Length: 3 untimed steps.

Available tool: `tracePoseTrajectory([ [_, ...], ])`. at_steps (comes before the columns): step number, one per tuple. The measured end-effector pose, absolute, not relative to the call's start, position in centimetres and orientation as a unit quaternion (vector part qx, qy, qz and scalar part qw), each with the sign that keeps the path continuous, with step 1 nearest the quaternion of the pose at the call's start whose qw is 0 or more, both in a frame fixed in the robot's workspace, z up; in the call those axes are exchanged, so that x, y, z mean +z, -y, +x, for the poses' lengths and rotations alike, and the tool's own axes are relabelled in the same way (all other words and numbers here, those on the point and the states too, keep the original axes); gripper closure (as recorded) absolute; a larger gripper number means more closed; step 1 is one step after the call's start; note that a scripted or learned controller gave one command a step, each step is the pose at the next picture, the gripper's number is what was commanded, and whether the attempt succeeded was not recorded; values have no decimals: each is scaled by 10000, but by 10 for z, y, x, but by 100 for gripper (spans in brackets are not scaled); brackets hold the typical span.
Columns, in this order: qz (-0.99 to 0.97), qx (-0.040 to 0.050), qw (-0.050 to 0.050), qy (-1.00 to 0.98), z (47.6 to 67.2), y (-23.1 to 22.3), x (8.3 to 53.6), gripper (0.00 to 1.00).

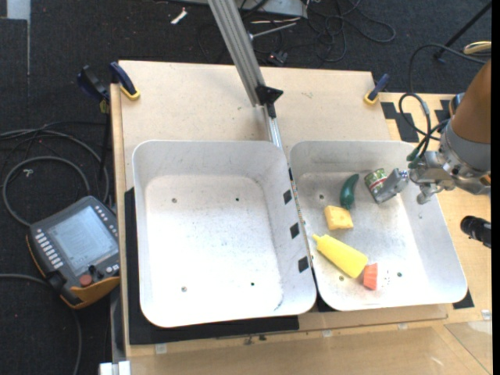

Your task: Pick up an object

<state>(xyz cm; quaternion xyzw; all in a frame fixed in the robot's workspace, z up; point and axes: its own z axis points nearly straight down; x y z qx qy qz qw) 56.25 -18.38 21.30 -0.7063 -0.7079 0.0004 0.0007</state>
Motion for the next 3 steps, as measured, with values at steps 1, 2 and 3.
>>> tracePoseTrajectory([
  [1,-7067,3,7,7075,563,184,213,0],
  [2,-7077,18,24,7065,559,191,152,0],
  [3,-7075,15,26,7067,558,190,98,0],
])
